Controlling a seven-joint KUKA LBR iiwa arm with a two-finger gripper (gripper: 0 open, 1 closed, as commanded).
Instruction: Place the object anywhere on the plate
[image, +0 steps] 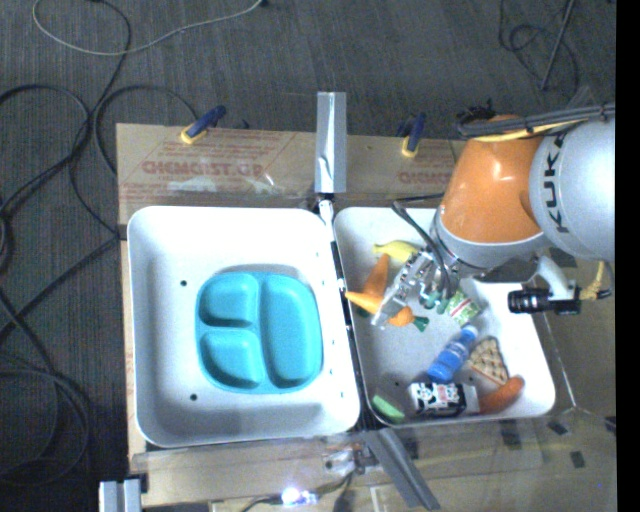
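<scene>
A fixed camera looks down at a slant on a bench with two shallow white bins side by side.

The left bin (150, 300) holds a light blue plate (262, 330) with three compartments, lying flat near the bin's middle. It sits well to the left of the pincer, across the two inner bin walls.

The right bin (545, 375) holds a scatter of small things. The grey arm (590, 190) with its orange band (490, 195) reaches in from the right and covers the bin's upper right part. Its pincer (392, 306) hangs low over the upper left area of this bin, pointing down and to the left. Whether its tips are apart or together cannot be told; the metal parts blur together.

An orange carrot-like toy (372, 285) lies just to the upper left of the pincer, close against the bin's left wall; contact with the pincer cannot be told. A second small orange piece (400, 318) sits right under the pincer's tip. A yellow banana (396, 249) lies above the pincer, partly under the arm.

To the lower right of the pincer lies a blue bottle (452, 355), tilted. Further that way are a waffle-patterned piece (487, 360) and a reddish sausage shape (502, 393). Below the pincer, near the bin's front wall, lie a black and white carton (437, 398) and a small green piece (388, 407).
</scene>
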